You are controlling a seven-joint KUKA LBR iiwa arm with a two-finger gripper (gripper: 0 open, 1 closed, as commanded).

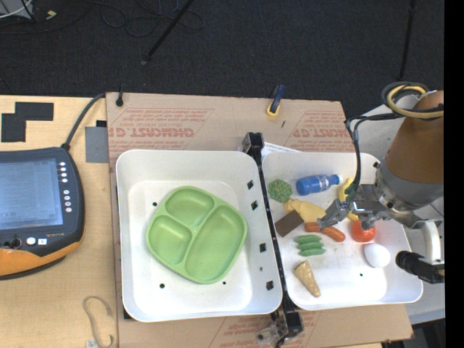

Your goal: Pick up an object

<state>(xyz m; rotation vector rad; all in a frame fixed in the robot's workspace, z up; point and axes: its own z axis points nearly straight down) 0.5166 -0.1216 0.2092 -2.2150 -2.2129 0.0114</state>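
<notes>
The right bin (pixel 406 290) holds several small objects. Among them are a green broccoli (pixel 280 190), a blue bottle (pixel 317 184), a yellow piece (pixel 308 209) and a brown block (pixel 287 224). It also holds a green pea pod (pixel 310 246), an orange carrot (pixel 332 233), a red piece (pixel 362 231), a white egg (pixel 376 255) and a tan cone (pixel 307 278). My gripper (pixel 339 214) hangs low over the bin's middle, just above the carrot and right of the yellow piece. Nothing can be seen held in it.
The left bin (pixel 138 176) holds a green divided plate (pixel 196 233). A black divider (pixel 264 223) runs between the bins. A tablet (pixel 36 201) lies on the bench at the far left. The arm's body (pixel 417 158) looms over the right bin's right edge.
</notes>
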